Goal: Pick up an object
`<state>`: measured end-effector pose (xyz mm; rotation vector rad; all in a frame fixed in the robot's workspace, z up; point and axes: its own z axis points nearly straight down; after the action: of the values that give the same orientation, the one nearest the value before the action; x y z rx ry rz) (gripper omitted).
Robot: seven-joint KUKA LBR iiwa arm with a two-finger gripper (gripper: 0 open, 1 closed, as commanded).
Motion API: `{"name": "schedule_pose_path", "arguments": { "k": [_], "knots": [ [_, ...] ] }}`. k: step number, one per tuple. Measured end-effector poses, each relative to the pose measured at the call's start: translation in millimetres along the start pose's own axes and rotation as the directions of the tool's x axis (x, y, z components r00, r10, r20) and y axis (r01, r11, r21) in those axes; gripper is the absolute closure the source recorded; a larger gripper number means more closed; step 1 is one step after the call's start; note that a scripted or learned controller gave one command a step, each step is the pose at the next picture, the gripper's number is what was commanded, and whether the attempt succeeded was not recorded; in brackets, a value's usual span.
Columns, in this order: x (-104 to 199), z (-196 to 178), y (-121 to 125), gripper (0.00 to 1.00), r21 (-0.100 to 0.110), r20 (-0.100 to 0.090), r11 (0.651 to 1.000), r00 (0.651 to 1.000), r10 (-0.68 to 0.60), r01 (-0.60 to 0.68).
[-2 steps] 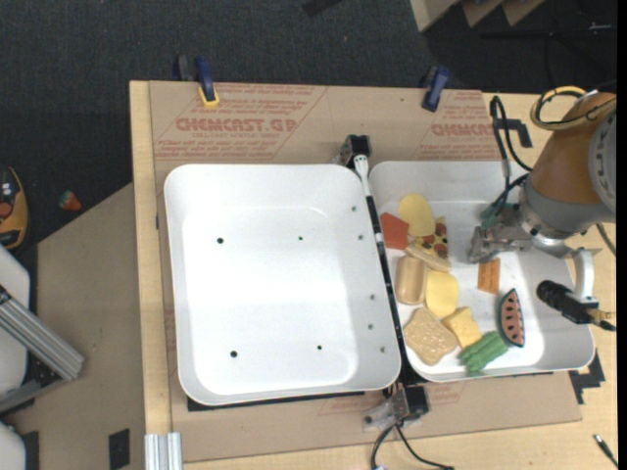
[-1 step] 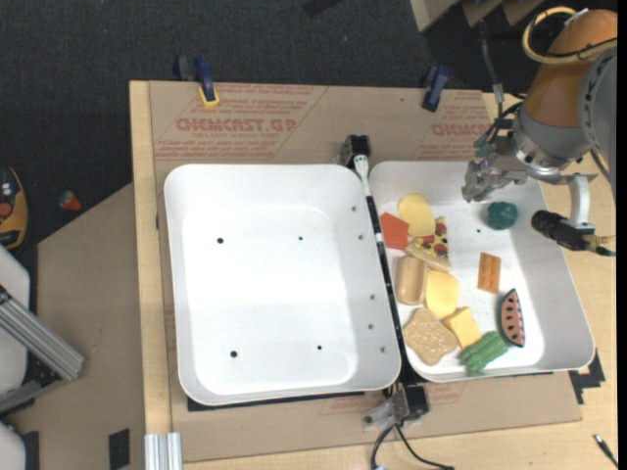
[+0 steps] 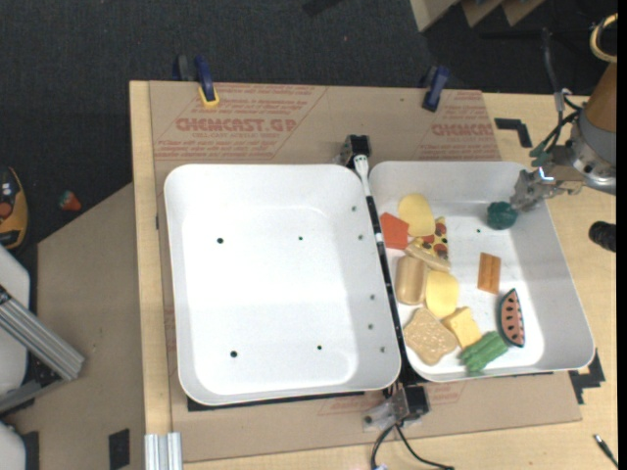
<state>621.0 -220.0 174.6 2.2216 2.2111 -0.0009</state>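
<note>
Claw [image 3: 530,190] state unclear, beside teal object [image 3: 503,215]; food toys crowd right bin [image 3: 558,262]

Running off the right edge, most of the arm [image 3: 600,145]; gripper [image 3: 529,190] too small to read, partly overlapping a green object [image 3: 502,215] in the right bin [image 3: 558,262]

Desk [image 3: 294,116]: brown board surface printed with red lettering, held at its far edge by two blue clamps [image 3: 206,78]. Resting directly on it, side by side and touching: left white bin [image 3: 186,262], right white bin [image 3: 573,311].
</note>
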Motion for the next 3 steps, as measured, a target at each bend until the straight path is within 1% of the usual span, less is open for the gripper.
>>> {"name": "schedule_pose_path", "arguments": {
  "k": [1,2,3],
  "knots": [
    [-4,88,-95,1.0,0.02,-0.011,1.0,1.0,0.001,-0.001],
    [17,-44,21,1.0,-0.017,0.001,1.0,1.0,-0.013,0.013],
    [-4,-57,-41,1.0,0.006,-0.004,1.0,1.0,-0.002,0.002]
  ]
}}
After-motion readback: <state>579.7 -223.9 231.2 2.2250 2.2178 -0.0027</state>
